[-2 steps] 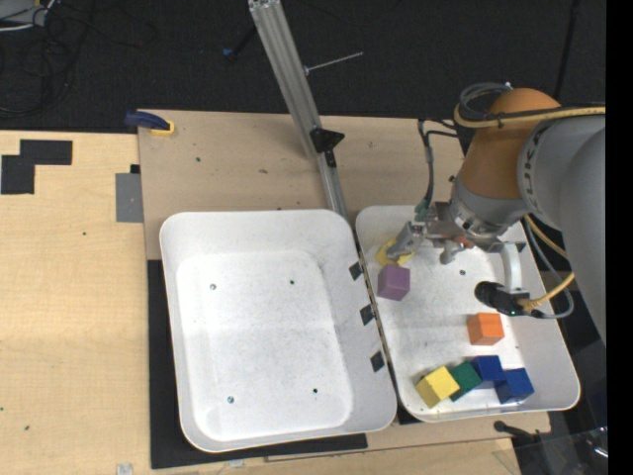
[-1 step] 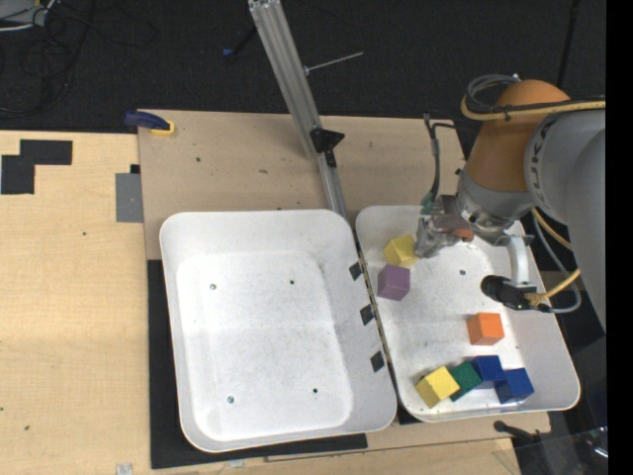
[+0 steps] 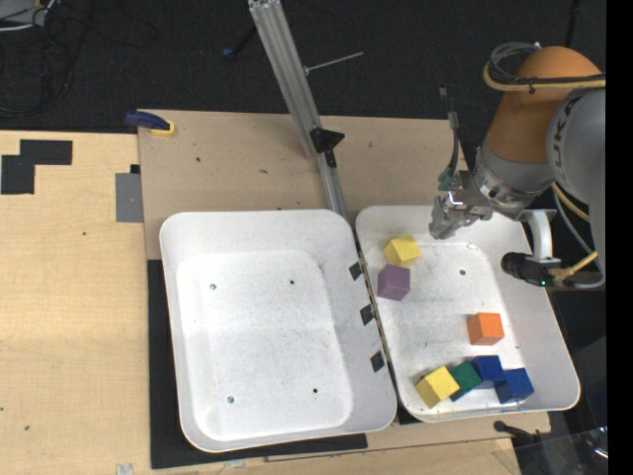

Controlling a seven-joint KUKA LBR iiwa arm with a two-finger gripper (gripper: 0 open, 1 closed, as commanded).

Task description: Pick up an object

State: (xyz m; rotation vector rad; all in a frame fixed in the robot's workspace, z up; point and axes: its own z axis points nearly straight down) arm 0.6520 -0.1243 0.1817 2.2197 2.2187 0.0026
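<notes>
Camera view is showing the gripper [image 3: 447,218] hanging over the right bin's [image 3: 554,344] far edge, finger spread hard to tell, yellow cube [image 3: 402,250] lying just left and nearer.

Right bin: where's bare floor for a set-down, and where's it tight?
Bare: the right bin floor between the purple cube and orange cube. Tight: the near corner, with yellow, green and blue blocks, and the far end under the end effector.
</notes>
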